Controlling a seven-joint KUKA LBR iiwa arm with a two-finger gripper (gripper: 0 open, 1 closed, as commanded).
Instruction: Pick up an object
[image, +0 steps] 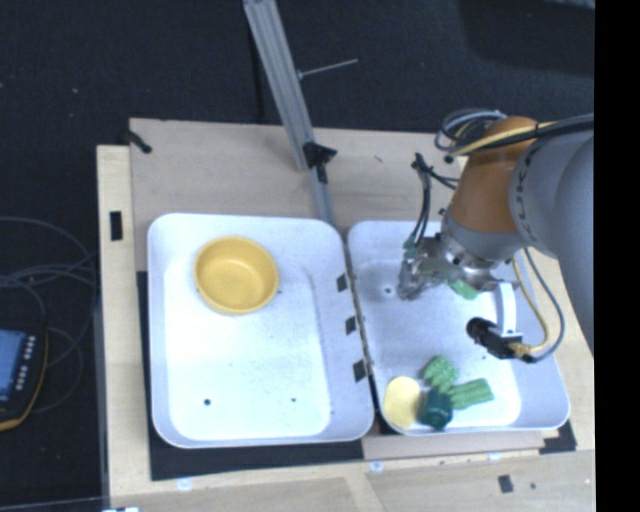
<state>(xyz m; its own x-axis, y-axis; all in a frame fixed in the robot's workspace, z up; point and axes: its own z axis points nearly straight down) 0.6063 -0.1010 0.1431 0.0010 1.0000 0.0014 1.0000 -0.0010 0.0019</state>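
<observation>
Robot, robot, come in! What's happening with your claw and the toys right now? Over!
Gripper low in right bin, upper part. Green toys and yellow piece bunched at near edge, apart from it. Yellow bowl in left bin.

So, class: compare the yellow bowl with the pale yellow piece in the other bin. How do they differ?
The yellow bowl lies in the left bin, near its far end; the pale yellow piece lies in the right bin, at its near left corner. The bowl looks larger and deeper yellow. The bowl sits alone, while the pale piece lies right beside green toys. Both look round and yellowish.
</observation>
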